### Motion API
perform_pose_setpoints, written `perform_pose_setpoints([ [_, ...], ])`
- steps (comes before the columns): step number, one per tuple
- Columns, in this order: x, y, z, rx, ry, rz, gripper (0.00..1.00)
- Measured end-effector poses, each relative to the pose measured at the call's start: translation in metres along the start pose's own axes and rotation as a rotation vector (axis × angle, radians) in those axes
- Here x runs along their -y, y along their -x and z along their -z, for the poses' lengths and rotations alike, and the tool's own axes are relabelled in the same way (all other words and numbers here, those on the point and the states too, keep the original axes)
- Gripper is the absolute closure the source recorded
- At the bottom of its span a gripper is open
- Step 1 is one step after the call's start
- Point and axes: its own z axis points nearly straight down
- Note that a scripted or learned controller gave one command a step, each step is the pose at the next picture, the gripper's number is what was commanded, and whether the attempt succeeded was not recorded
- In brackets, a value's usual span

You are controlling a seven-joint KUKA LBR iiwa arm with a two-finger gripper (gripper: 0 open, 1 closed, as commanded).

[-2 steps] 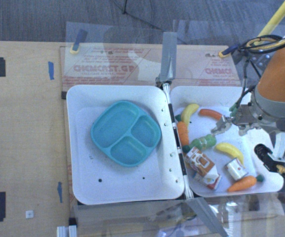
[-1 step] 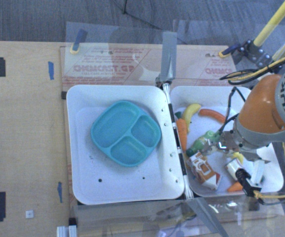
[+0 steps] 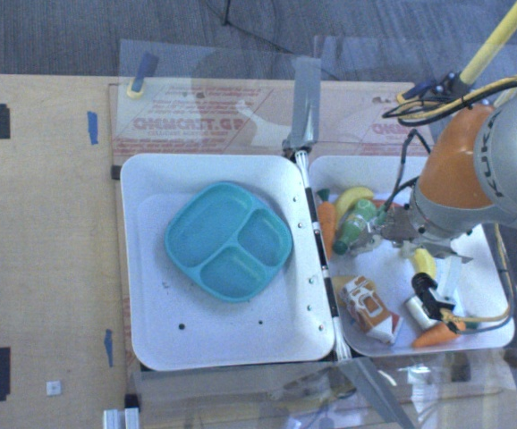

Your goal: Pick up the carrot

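Currently carrot (image 3: 327, 226) at right bin's (image 3: 500, 324) left wall, just left of jaws (image 3: 385, 233); jaw opening indiscernible.

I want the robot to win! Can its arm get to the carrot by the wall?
Probably yes, but it looks tight: the carrot lies against the bin wall, beside the green bottle, with the gripper nearby.
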Motion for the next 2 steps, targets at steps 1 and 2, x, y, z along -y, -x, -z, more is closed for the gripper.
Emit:
perform_pose_setpoints([
  [1,-0.001,0.003,0.010,0.002,0.004,-0.005,1.00],
  [2,0.025,-0.080,0.095,-0.001,-0.012,-0.201,1.00],
])
